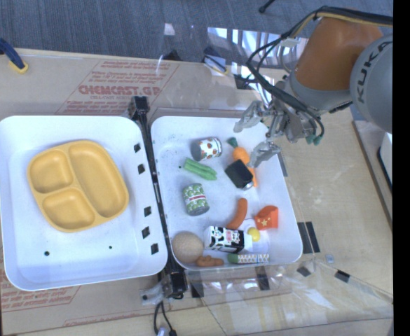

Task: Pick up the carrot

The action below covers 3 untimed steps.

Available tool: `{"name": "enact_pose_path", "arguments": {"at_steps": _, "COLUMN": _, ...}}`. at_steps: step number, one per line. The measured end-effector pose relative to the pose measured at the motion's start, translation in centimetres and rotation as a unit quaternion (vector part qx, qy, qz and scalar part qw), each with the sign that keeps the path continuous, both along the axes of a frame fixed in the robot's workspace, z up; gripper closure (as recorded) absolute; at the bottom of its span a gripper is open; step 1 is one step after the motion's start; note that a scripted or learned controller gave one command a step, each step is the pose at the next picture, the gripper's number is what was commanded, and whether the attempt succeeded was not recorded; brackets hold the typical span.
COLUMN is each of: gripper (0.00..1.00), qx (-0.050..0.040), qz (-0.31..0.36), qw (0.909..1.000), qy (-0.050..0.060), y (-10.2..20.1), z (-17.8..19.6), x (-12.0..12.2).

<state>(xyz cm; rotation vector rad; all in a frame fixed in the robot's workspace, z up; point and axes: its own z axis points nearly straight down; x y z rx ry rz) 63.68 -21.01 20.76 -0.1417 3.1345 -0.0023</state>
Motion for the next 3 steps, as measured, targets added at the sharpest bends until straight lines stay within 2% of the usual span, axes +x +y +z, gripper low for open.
{"name": "enact_pose_path", "arguments": {"at_steps": 1, "gripper": 0.0, "qx": 0.0017, "qz": 0.043, "qw": 0.9991, "qy": 0.004, "y": 0.1, "z": -11.9, "x": 1.9}}
{"name": "enact_pose_path", "arguments": {"at_steps": 2, "gripper": 1.0, "qx": -0.0004, "qz": 0.044, "qw": 0.999, "qy": -0.001, "y": 0.0, "z": -10.3, "x": 2.3}}
{"name": "enact_pose_path", "arguments": {"at_steps": 3, "gripper": 1.0, "qx": -0.0033, "qz": 0.179, "qw": 0.9838, "qy": -0.003, "y": -0.1, "z": 4.6, "x": -7.4}}
